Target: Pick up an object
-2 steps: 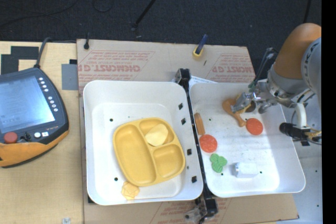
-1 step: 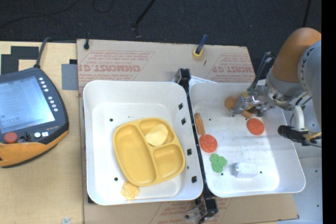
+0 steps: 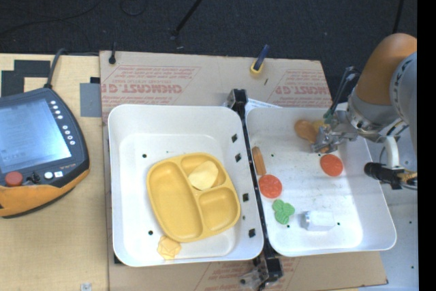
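Note:
My gripper (image 3: 325, 141) hangs over the far right part of the right bin (image 3: 371, 228). A brown-orange piece (image 3: 304, 127) lies just to its left, and a red round slice (image 3: 332, 165) sits right below it. I cannot make out whether the gripper touches either one. Further left in the same bin lie an orange stick (image 3: 259, 160), a second red disc (image 3: 270, 185), a green leafy piece (image 3: 283, 210) and a white object (image 3: 319, 219).
The left bin (image 3: 129, 146) holds a yellow divided tray (image 3: 163, 194) with a pale yellow piece (image 3: 202, 176) in it, and a small yellow piece (image 3: 168, 247) lies by the bin's front wall. A teach pendant (image 3: 37, 146) lies at the far left. A clamp (image 3: 259, 65) stands behind the bins.

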Tool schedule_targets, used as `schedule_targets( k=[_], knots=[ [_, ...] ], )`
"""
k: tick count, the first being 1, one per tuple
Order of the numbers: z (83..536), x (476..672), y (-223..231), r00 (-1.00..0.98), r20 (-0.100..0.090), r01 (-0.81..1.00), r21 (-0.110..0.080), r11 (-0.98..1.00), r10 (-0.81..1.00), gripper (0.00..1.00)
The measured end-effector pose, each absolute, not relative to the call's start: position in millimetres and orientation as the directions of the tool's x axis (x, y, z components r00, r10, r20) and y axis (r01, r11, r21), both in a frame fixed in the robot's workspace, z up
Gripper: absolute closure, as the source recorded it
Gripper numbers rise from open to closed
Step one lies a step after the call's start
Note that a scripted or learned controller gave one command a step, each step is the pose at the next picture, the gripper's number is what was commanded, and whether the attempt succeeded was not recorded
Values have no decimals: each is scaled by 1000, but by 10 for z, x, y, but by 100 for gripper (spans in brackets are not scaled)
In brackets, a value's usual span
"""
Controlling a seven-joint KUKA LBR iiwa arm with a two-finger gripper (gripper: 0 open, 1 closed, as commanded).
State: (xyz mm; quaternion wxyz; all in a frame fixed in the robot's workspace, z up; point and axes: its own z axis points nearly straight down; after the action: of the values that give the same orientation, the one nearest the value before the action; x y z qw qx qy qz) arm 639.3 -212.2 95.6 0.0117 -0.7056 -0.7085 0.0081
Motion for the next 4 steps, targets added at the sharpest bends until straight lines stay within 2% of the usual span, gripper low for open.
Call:
schedule_targets(
  k=[1, 2, 3, 4],
  knots=[
    [1631, 6453, -1398, -5, 1, 1000, 3, 5, 1000, 100],
    [1088, 6006, -2173, 6, 0, 1000, -8, -6, 1000, 100],
    [1842, 6469, -1715, -4, 0, 1000, 8, 4, 1000, 100],
    [2841, 6455, -850, -8, 2, 1000, 9, 8, 1000, 100]
  ],
)
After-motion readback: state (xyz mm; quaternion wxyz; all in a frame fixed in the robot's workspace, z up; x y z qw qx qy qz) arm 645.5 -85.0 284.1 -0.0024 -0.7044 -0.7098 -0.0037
